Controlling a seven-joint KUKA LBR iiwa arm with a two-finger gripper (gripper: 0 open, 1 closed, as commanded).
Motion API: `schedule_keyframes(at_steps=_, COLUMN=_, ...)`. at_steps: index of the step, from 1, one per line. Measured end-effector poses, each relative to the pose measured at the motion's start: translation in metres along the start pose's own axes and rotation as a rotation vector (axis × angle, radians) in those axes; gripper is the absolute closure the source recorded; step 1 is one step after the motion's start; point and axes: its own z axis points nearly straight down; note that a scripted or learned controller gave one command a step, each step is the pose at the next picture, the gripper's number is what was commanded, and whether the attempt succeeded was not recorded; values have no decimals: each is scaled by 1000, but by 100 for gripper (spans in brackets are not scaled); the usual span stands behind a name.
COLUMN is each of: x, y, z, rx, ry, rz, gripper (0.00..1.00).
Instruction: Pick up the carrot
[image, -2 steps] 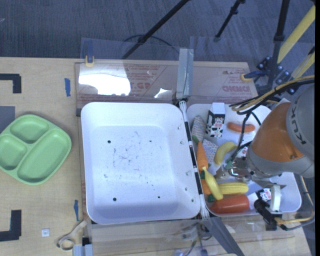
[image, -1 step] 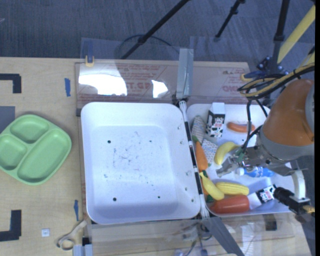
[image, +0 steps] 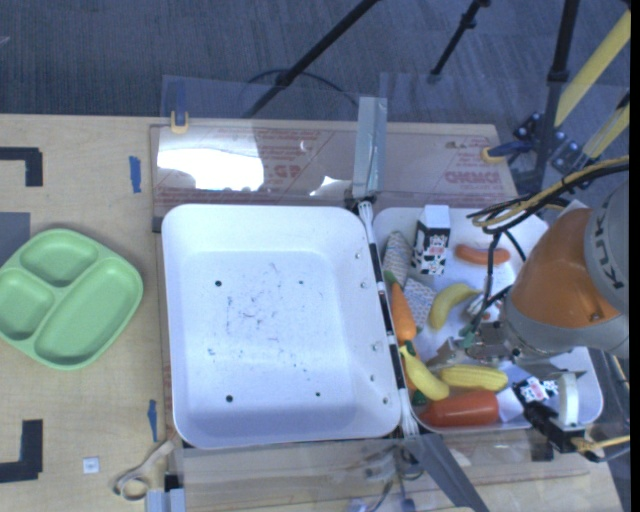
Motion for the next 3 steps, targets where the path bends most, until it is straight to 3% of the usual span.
schedule_keyframes(at_steps=3, x=13, y=0, z=0, rx=-3, ry=-3, rz=188, gripper=0)
